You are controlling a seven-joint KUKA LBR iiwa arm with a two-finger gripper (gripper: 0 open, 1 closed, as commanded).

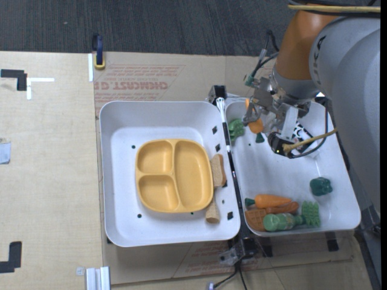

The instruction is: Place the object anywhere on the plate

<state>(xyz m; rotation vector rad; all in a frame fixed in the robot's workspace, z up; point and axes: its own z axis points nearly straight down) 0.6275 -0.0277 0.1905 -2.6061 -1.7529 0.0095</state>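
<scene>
The yellow three-part plate (174,175) lies in the middle of the left white bin (115,180), with nothing on it. My gripper (266,124) hangs over the far left corner of the right bin (344,216), under the orange wrist band. A small orange piece (256,126) sits right at the gripper's left side, and the view does not show whether it is gripped. Just left of it, a light green leafy toy (235,128) lies by the bin wall. A tiny dark green bit (260,138) lies below the gripper.
A tan bread slice (218,170) and a cork-like roll (213,213) lie against the plate's right edge. The right bin's near side holds a carrot (273,201), a green cucumber piece (280,222), a bumpy green toy (311,213) and a dark green lump (321,186).
</scene>
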